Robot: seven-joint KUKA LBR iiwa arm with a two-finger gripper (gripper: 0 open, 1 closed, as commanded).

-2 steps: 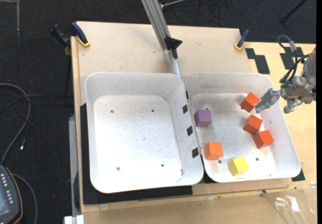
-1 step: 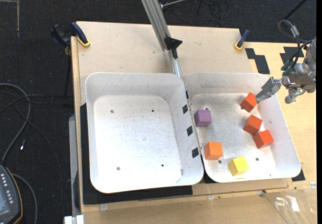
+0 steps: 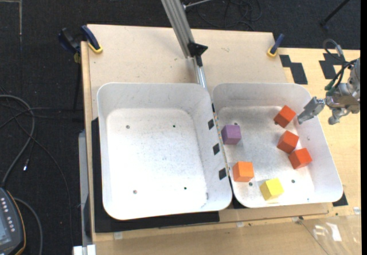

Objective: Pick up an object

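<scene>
Your gripper point(image 3: 321, 109) hangs at the right bin's point(image 3: 252, 94) far right rim, nothing between its fingers; spread or pressed together, I cannot tell. Judged step: approach, no grasp yet. Nearest target is the red-orange block point(image 3: 284, 116) just left of it. Two more red blocks point(image 3: 288, 141) point(image 3: 300, 157) sit below-left, near the wall. Orange block point(image 3: 243, 171), yellow block point(image 3: 272, 188) and purple block point(image 3: 231, 133) lie farther left, with open floor around them. Next move calls for descent clear of the rim.

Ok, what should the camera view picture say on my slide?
Robot hand hovers near red blocks in the right bin.
</scene>
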